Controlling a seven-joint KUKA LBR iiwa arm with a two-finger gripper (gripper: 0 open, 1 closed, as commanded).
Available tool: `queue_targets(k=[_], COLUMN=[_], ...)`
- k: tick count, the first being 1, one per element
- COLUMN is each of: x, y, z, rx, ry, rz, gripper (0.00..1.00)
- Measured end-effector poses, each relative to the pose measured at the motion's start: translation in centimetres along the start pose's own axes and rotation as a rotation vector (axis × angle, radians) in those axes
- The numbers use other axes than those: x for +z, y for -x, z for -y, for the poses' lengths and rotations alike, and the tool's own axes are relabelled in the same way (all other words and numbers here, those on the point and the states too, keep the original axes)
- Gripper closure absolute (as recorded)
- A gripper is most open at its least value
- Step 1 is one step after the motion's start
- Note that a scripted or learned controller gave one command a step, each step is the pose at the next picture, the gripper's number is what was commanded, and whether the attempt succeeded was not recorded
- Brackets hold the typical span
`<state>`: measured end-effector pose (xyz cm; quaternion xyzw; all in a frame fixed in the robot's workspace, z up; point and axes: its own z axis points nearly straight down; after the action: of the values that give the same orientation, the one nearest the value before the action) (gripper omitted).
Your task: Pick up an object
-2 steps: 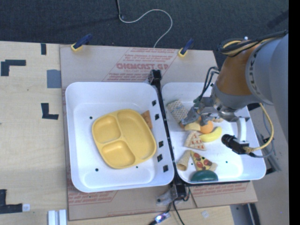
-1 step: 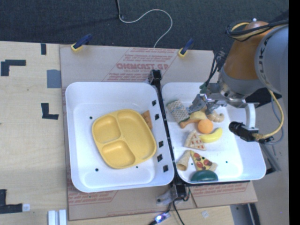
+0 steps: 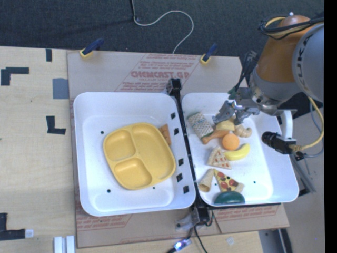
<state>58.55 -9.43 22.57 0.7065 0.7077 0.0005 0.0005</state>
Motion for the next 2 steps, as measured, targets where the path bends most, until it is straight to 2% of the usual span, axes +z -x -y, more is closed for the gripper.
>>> queue_targets(k=[1, 2], x=[1.1, 0.5], y=[-5.7, -11.9], z=[-0.4, -0.3], rx=[-0.004, -0.006], ry=[-0.003, -0.004], rz=[0.0, -0.002], gripper=[1.0, 1.0])
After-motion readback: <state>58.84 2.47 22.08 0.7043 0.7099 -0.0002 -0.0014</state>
